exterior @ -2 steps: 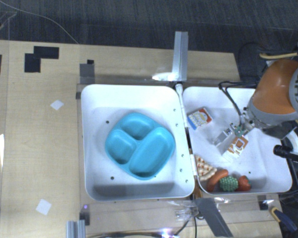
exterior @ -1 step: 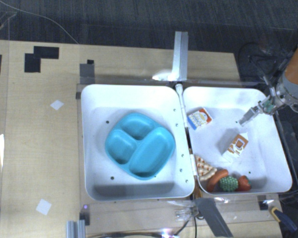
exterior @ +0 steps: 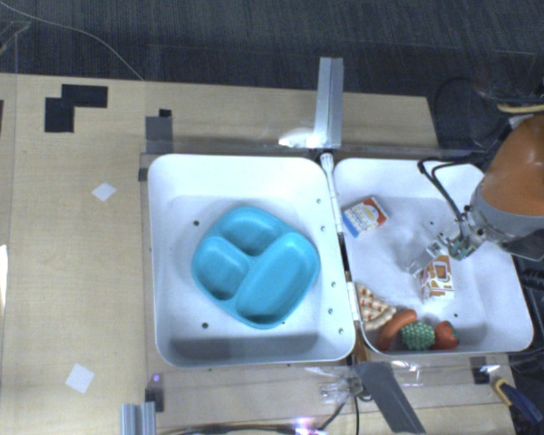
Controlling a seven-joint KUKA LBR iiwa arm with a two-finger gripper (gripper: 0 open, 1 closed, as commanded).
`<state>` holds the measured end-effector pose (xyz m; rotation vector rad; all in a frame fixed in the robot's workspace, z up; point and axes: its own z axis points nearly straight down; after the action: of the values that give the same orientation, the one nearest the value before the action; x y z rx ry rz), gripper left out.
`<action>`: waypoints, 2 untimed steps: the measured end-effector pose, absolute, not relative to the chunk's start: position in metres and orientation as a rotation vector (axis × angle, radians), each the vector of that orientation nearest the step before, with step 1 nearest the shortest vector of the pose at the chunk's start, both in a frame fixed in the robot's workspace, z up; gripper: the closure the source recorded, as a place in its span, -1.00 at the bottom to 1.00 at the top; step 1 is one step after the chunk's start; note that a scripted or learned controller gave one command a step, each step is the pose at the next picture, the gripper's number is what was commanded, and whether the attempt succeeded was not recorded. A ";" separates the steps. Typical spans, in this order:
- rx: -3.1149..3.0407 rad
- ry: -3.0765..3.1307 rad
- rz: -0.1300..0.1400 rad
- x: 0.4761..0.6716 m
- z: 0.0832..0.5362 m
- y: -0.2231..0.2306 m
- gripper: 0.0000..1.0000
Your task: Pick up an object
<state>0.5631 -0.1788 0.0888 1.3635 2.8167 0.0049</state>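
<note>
Down in the right bin (exterior: 490,333), the end effector (exterior: 455,246) sits low over a small crinkled packet (exterior: 437,279) with orange and white print, just at the packet's upper edge; from here I cannot tell whether its fingers are apart or together, or whether they touch the packet at all. Up and to the left of that lies a little carton (exterior: 364,215) with an orange-and-blue label, tilted, well apart from the packet. Along the bin's near wall there's a cluster: a waffle-patterned tan piece (exterior: 371,305), an orange-red sausage shape (exterior: 394,323), a knobbly green piece (exterior: 418,335) and something red (exterior: 445,335), all crowded together and hard to separate. The left bin (exterior: 177,243) holds a blue divided tray (exterior: 255,266), three compartments, sitting skewed in the middle. The arm (exterior: 524,181), orange band showing, is cut off at the right. Both bins rest on the pale wooden desk (exterior: 63,261).
</note>
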 end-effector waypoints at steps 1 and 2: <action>1.361 2.807 0.010 0.567 0.102 -0.179 1.00; 1.278 2.859 0.005 0.617 0.149 -0.134 1.00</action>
<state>0.6173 -0.1344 0.1491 1.2785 2.8594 0.0048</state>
